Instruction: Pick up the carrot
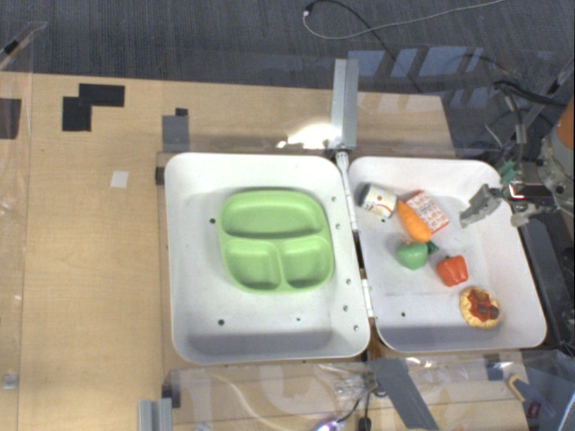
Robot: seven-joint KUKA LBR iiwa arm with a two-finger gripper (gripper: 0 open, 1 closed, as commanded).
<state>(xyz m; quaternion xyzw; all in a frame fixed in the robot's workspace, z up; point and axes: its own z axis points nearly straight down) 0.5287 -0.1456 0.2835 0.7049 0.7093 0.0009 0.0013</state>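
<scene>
Over the right bin's far right corner: the gripper [485,203] hangs at the end of the arm, which comes in from the counter's right edge.
Gripper state: nothing lies between its parts that I can make out; how wide it stands I cannot tell at this size.
Arm pose: the wrist sits low and roughly level above the right bin's [526,326] right rim, the grey tip aimed toward the bin's middle.
Carrot position: the carrot [414,223] lies in the far half of the right bin, near that bin's centre line, well apart from the gripper.
Direction to carrot: from the gripper it lies toward the counter's left edge and slightly nearer the front.
Long axis: it runs on a diagonal, from far-left to near-right across the bin floor.
Neighbours: a red-and-white packet [429,210] touches the carrot on its far-right side; a green piece [412,255] sits just beside its near end; a small white cup [378,201] is near, toward the left bin [193,321].
Judgement: the grasp is not yet begun; closing across the short width looks best, and the crowding packet may get caught.
</scene>
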